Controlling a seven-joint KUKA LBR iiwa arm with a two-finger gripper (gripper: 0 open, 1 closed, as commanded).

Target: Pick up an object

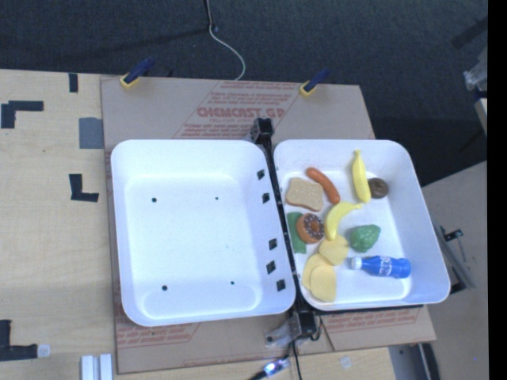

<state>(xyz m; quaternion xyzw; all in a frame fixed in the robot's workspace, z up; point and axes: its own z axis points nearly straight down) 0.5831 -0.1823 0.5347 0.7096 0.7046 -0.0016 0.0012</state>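
Nothing had yet been picked: the toy foods, among them a blue bottle near the right bin's front edge, lay untouched, so the next move called for a descent onto one piece.

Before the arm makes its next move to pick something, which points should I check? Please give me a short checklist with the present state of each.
1. Objects available in the right bin: ok, toy foods lie there.
2. An isolated target: ok, the blue bottle lies on its side with free floor on its right.
3. Crowded items: not ok, the bread slice, doughnut and green piece touch or overlap.
4. Banana near the far wall: ok, free on its left side.
5. Left bin ready as drop place: ok.
6. Gripper state: cannot tell.
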